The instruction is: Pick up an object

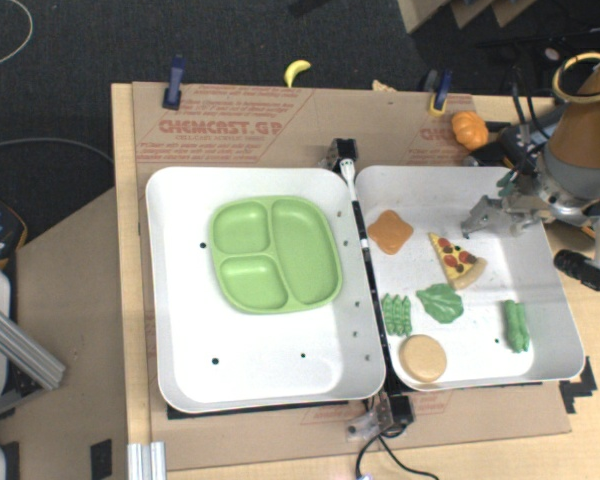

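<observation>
Two white bins side by side on a brown surface (240,118). Left bin (180,348): a green three-part tray (276,255), lying flat near the middle.

Right bin (550,318): an orange piece (390,232) near the left wall; a pizza slice (456,259) at the centre; a green leaf (441,302) just below the slice; a pea pod (396,314) left of the leaf, close to the wall; a round tan bun (423,358) at the near edge, below the pod; a green bean (516,326) toward the right side, well apart from the rest.

Pincer (488,214) low over the right bin's far right part, pointing left, above and right of the pizza slice, not touching it. Cannot tell how far apart it stands; nothing seen in its grasp. Grey arm (570,158) reaching in from the right.

Outside the bins: an orange fruit (469,129) on the surface at the far right corner, a banana (297,71) beyond the far edge, blue clamps (173,84) on the far edge.
</observation>
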Robot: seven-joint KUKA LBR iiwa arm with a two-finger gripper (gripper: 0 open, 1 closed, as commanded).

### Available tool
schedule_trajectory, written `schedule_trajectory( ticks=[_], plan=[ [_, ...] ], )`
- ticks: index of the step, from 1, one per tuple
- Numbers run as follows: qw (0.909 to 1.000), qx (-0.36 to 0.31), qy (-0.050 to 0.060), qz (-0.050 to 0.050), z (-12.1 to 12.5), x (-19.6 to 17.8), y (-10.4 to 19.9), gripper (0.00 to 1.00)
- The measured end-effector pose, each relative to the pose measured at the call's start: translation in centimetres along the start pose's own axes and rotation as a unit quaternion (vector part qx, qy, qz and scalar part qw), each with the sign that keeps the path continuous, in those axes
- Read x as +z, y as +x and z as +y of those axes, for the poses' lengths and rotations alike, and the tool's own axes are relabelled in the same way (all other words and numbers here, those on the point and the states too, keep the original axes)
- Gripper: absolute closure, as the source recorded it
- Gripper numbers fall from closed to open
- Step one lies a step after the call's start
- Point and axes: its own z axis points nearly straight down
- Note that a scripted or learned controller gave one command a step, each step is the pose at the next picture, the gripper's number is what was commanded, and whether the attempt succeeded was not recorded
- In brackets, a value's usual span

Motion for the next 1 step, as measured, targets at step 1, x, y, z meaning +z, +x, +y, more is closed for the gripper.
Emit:
schedule_trajectory(
  ticks=[1],
  plan=[
    [1.0000, -0.001, 0.002, -0.003, -7.21, 2.14, 5.39, 0.00]
  ],
)
